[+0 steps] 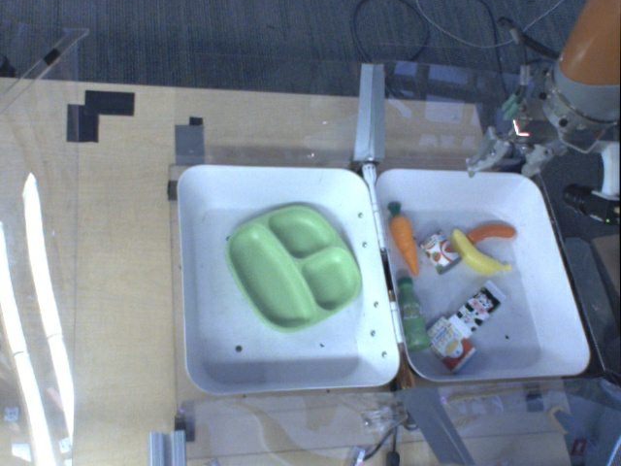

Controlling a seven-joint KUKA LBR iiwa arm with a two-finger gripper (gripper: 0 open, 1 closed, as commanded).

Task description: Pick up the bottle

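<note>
One bottle point(411, 314) far below hand point(506, 153)

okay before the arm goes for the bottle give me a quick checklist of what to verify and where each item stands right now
1. Bottle located: ok. The green bottle lies in the right bin, along its left wall.
2. Nothing on top of the bottle: ok. Its top side is uncovered.
3. Room for fingers: not ok. The wall runs along one side and a small carton sits close on the other.
4. Neighbours away from the descent path: ok. The carrot and banana lie further up the bin.
5. Gripper above the bottle: not ok. The gripper hangs over the bin's far edge.
6. Gripper ready to grasp: cannot tell.
</note>
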